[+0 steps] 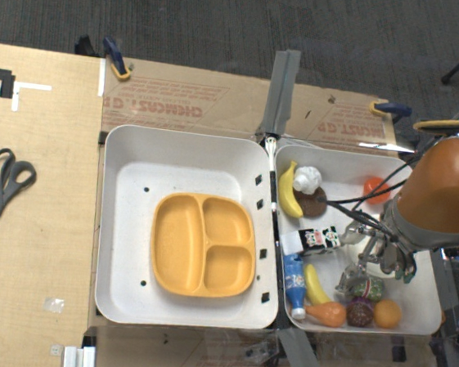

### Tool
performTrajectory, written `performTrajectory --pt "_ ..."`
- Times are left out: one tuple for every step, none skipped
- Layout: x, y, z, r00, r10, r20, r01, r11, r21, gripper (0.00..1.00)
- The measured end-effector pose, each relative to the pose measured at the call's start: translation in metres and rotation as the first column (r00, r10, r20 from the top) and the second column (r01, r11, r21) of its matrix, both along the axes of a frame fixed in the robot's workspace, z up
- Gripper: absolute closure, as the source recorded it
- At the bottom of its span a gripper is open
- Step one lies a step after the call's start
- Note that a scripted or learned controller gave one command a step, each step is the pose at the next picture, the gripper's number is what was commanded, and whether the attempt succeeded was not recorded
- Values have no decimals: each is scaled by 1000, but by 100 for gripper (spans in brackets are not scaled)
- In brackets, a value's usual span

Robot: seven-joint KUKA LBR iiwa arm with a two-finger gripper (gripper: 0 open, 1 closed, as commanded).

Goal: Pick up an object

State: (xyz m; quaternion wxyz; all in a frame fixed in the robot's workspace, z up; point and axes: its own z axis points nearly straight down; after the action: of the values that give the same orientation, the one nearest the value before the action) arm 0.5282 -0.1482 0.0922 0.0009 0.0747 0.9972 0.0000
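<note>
Orange and round, a small fruit (pixel 387 313) lies in the near right corner of the right bin (pixel 343 163). Beside it, to the left, is a dark purple fruit (pixel 359 313), then a carrot-like piece (pixel 326 315), all close along the near wall. A blue tube (pixel 292 283) lies along the left wall of this bin, and a small banana (pixel 314 284) is just beside it. The gripper (pixel 360 277) hangs over this crowded near part, above a greenish can (pixel 367 286); metal parts and cables hide its tip, so I cannot tell if the jaws are apart or together, and nothing is seen clearly between them. A white box with black print (pixel 314 240) lies near the middle of the bin. Farther back there is a second banana (pixel 287 195), touching a brown round thing (pixel 313 203) and a white lumpy thing (pixel 307 178). A red-orange object (pixel 375 188) is at the far side, partly behind the arm (pixel 441 190).

The left bin (pixel 117 232) holds a yellow divided plate (pixel 204 243), lying flat in its middle.

On the bench (pixel 36 222), far left, lie scissors (pixel 0 187). At the far edge, blue clamps (pixel 116 56) hold cardboard (pixel 181 99) under the bins.
</note>
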Motion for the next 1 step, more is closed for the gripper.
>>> performTrajectory --pt "-47 42 2 1000 -11 11 11 1000 -1 0"
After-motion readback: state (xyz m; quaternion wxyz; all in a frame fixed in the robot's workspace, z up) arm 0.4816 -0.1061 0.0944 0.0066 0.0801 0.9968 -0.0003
